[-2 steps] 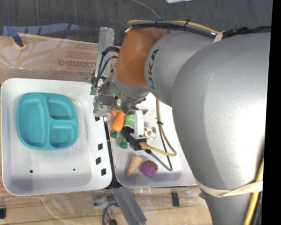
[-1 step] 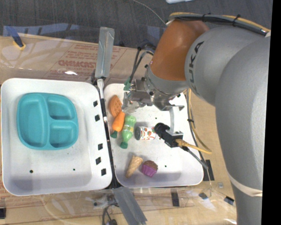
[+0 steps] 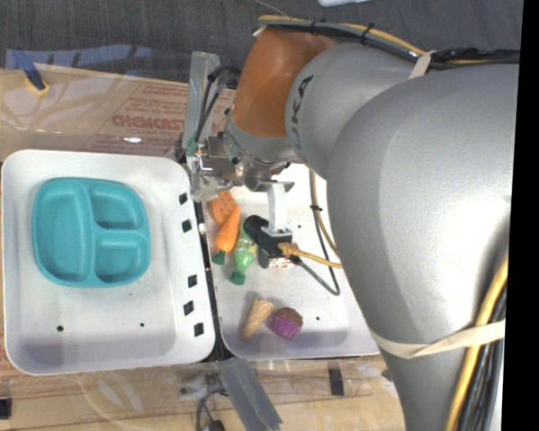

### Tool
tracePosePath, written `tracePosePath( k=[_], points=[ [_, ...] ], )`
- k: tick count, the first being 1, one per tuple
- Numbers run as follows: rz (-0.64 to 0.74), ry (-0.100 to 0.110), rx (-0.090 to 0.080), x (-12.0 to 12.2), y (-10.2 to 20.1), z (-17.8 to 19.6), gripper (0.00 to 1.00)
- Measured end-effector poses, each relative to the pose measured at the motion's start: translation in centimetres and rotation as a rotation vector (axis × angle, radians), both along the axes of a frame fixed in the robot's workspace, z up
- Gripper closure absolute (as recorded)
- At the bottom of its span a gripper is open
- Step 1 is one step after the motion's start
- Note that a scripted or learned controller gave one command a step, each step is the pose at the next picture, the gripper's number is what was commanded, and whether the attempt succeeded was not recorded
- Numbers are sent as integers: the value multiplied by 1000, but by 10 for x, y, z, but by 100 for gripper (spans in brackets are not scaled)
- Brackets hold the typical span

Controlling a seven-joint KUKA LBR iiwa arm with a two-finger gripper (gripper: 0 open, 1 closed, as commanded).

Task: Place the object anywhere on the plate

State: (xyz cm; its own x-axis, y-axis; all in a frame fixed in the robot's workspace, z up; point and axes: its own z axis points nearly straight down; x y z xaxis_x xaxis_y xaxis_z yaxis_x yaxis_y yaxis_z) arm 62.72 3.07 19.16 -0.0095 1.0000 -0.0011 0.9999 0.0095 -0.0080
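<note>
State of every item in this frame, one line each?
Plate: teal, compartments bare, in the left bin.
Carrot: lying in the right bin, under the gripper.
Green toy: lying beside the carrot.
Cone: on its side.
Purple cupcake: beside the cone.

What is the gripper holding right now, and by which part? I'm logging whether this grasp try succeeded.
It cannot be told. The gripper is down in the right bin at the upper end of the carrot, but the wrist hides its tips.
</note>
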Motion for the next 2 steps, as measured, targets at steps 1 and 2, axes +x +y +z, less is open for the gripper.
tracePosePath(
  k=[1,2],
  points=[
    [-4,-9,0,1,-43,49,100],
    [-1,0,0,27,-9,-4,100]
  ],
)
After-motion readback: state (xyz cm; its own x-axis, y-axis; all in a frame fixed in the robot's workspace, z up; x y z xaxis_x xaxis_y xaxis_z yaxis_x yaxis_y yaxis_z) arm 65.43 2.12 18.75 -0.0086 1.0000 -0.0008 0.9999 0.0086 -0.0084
